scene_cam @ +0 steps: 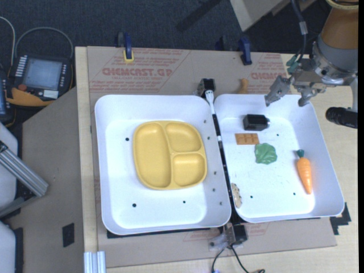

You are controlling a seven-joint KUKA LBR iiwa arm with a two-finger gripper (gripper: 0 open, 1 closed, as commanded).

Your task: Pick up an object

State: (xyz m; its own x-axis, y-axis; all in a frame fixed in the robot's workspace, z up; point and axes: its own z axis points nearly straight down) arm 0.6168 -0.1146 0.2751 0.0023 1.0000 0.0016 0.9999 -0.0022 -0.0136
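Your gripper (290, 92) is hanging over the far rim of the right bin (327, 201), fingers spread with nothing between them. One tip reads near the bin's back edge, the other a little further toward the arm side.

Nearest candidate is the black block (255, 121). It lies just below the gripper in frame and a bit toward the bins' divider, so nearer the camera and away from the arm. Its long axis runs roughly across the bin, left-right in frame, so my read is you'd close across its short side.

Past it, further from the hand in the same direction, sit the small brown wafer (247, 139) and the green leafy piece (265, 153), close to each other but apart from the block.

The carrot (305, 174) is well apart from the gripper, almost straight toward the camera from it. Long axis runs front-to-back along the bin's arm-side wall, green top pointing back toward the hand. That puts it close to the wall (finger clearance on that side looks tight, hard to judge from this angle).

The yellow divided plate (169, 154) in the left bin (114, 209) is furthest from the hand and flat, a poor pick.

I'd go for the block: short move, mostly down.
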